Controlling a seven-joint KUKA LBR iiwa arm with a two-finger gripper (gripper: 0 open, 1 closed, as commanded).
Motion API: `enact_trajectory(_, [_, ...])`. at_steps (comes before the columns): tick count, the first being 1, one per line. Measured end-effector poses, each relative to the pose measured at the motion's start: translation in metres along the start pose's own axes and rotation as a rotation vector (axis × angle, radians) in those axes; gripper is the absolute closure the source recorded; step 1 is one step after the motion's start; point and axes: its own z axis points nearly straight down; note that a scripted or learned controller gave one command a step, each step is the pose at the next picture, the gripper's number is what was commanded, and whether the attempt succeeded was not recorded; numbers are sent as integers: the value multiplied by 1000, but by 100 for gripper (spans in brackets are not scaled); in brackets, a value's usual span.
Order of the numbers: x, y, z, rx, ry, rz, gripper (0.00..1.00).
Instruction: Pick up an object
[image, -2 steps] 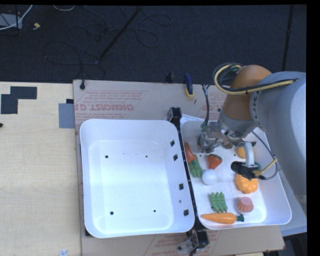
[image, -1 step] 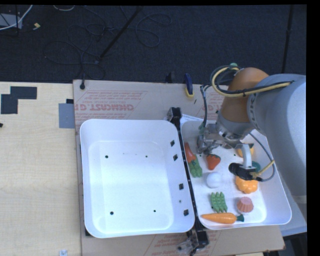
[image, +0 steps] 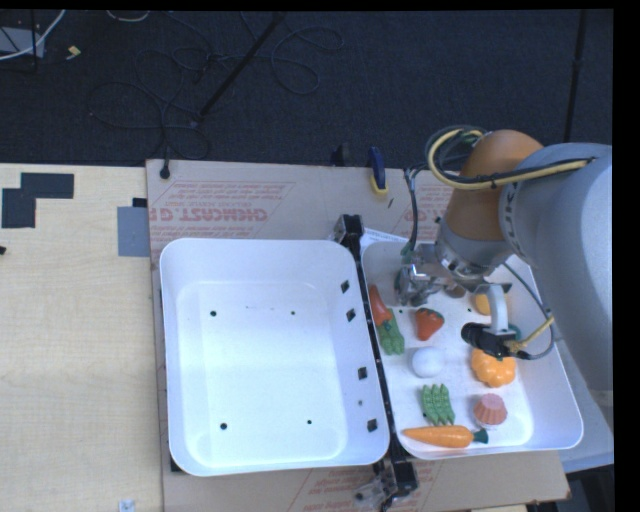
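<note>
The arm reaches in from the right, and its gripper (image: 418, 285) hangs low over the far part of the right bin (image: 560, 420), just left of a small red strawberry-like piece (image: 429, 322). The metal there is dark and bunched together, so I cannot tell how it is set, nor whether it touches anything. Nearer lie a white ball (image: 428, 362), a green ridged piece (image: 436, 404), a carrot (image: 438, 436), a pink shell-shaped piece (image: 490, 410) and an orange pepper (image: 494, 368). The wrist covers part of the bin's far corner. The left bin (image: 180, 300) sits alongside.
</note>
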Motion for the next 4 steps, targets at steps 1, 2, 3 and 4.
enact_trajectory(1, [68,3,-128,-18,2,-9,100])
enact_trajectory(2, [103,0,-130,-5,0,-5,100])
enact_trajectory(3, [137,0,-152,-5,1,-5,100])
enact_trajectory(4, [147,-1,-104,1,-1,-3,100])
